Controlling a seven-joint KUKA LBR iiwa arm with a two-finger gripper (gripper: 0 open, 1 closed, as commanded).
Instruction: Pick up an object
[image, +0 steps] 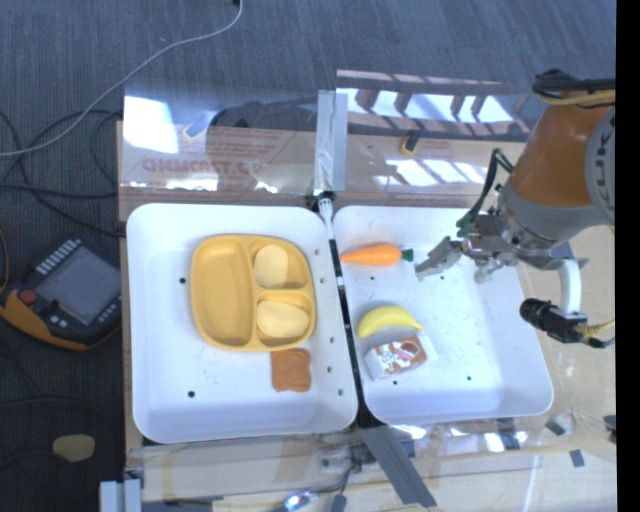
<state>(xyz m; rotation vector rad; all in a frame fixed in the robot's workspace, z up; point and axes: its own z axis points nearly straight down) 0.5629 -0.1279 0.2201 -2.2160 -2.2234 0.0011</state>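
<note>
The tool (455, 255) hangs over the upper part of the right bin (500, 395), and as far as I can make out at this slant its fingers are spread apart with nothing between them. Just beside it, toward nine o'clock, lies the carrot (370, 256), near the bin's upper left corner and close to the wall shared with the left bin (160, 400). Its long axis runs nine to three, the green top at three o'clock facing the tool, the orange body tapering toward nine.

I'd guess it is a light, stiff plastic toy with a smooth skin that could slip, so the best hold is across the thick middle, fingers closing along twelve to six.

Toward six o'clock from the carrot sits the banana (388, 320), curved and lying roughly crosswise, touching a small packet (398, 357) just below. The left bin holds a yellow tray (222, 290) and a brown piece (291, 371).
</note>
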